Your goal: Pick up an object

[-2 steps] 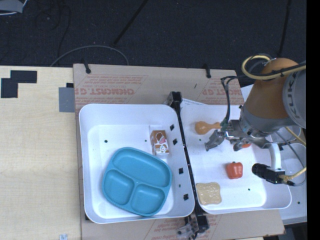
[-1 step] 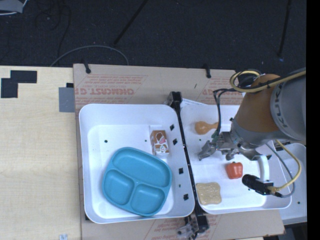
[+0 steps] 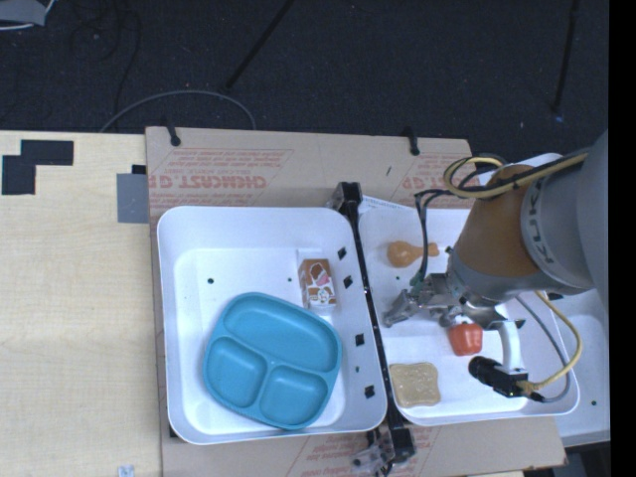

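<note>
Two white bins sit side by side on the bench; the hand (image 3: pixel 412 304) hovers low in the right bin (image 3: pixel 566 391) among a red piece (image 3: pixel 465 340), toast (image 3: pixel 415 384) and an orange toy (image 3: pixel 401 253), placed to choose one; its grip cannot be judged

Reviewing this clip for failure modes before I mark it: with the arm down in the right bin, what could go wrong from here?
1. The gripper sits low between the red object and the divider, over bare bin floor; closing here may grab nothing.
2. The arm's body covers part of the right bin, and its cables hang near the red object, so a sweep could knock it aside.
3. The toast slice lies flat, probably hard to pinch.
</note>
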Available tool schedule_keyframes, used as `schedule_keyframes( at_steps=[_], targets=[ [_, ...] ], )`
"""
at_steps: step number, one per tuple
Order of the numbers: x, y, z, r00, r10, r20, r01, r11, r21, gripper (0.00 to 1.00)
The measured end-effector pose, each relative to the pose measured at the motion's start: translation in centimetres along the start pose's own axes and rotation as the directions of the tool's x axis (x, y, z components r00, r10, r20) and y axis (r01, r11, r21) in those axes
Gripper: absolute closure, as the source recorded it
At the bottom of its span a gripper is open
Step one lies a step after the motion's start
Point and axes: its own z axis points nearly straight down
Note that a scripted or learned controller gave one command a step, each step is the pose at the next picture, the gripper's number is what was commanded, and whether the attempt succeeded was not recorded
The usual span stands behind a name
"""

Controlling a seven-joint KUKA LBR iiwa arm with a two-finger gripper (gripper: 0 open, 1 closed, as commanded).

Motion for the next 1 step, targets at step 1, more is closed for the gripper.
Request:
schedule_keyframes(
  at_steps=[1],
  targets=[
    [-0.16,0.05,-1.22,1.000,0.006,0.000,-0.006,1.000,-0.002,1.00]
  ],
)
